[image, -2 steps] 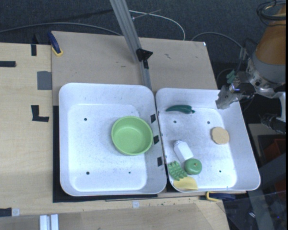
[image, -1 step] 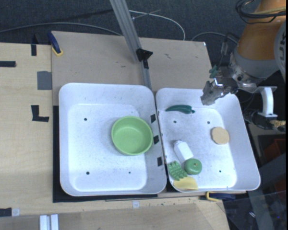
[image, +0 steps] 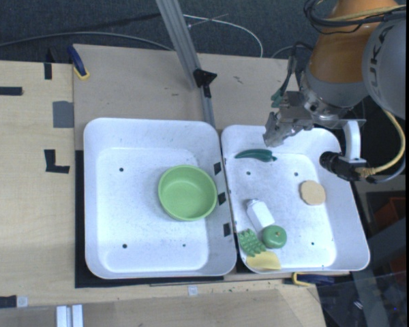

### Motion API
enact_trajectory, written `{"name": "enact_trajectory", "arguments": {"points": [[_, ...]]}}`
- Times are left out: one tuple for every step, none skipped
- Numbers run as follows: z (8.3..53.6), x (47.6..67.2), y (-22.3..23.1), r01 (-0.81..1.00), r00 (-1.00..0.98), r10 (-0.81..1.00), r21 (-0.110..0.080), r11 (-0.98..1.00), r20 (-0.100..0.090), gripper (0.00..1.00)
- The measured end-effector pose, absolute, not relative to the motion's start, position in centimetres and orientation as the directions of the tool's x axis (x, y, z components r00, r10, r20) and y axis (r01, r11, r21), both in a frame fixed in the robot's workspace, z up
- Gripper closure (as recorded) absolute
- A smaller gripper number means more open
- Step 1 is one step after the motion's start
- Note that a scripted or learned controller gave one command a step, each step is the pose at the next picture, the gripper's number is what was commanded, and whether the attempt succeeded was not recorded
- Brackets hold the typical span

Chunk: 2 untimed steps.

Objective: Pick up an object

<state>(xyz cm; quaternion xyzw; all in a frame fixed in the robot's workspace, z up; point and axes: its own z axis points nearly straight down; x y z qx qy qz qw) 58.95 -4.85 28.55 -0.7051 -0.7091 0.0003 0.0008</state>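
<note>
Yellow piece: soft-edged, lying at the near rim of the right bin; its shape is hard to make out where it meets the rim.
Ridged green piece: small and toothed, touching the yellow piece; too small to name.
White bottle: smooth cylinder lying on its side, just beside a round green cap.
Tan disc: flat, matte, round, apart from the others toward the right wall.
Green bowl: smooth, round, upright, alone in the left bin.
Dark green strip: thin, curved, leaf-like, near the far wall of the right bin.
Gripper: grey metal, over the far edge of the right bin, just above the dark green strip; whether its tips are spread or pressed together I cannot tell, and nothing is seen between them.
Arm: orange band and grey shell, cut off at the right edge.
</note>
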Motion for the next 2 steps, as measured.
{"name": "enact_trajectory", "arguments": {"points": [[28.0, 61.2, -0.1, 1.000, -0.006, 1.000, -0.001, 0.006, 0.000, 1.00], [26.5, 62.1, 6.0, 1.000, -0.007, 1.000, -0.003, 0.007, 0.001, 1.00]]}}
